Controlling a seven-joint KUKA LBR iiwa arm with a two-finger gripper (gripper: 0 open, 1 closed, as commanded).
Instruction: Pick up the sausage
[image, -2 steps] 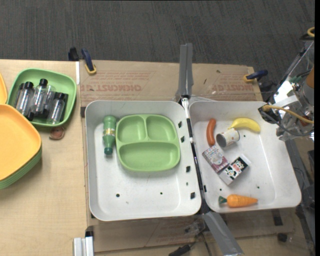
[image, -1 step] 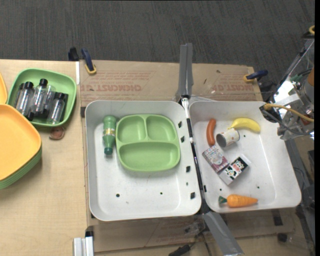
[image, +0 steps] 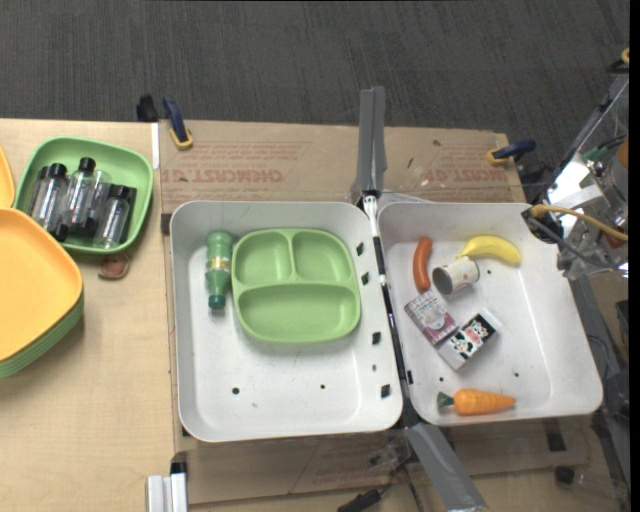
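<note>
The sausage (image: 422, 262) is a short red-orange link lying lengthwise in the right bin (image: 560, 330), near the bin's back left corner. A small white cup (image: 456, 275) lies just to its right, and a banana (image: 492, 248) lies beyond that. My gripper (image: 578, 236) hangs over the right bin's far right rim, well to the right of the sausage and apart from everything in the bin. Cables and brackets clutter its end.
The right bin also holds a pink packet (image: 430, 318), a black-and-white box (image: 470, 340) and a carrot (image: 478, 402). The left bin (image: 280, 400) holds a green divided plate (image: 295, 285) and a green bottle (image: 217, 268). A green tray of bottles (image: 85, 195) and orange plates (image: 35, 290) sit on the bench at left.
</note>
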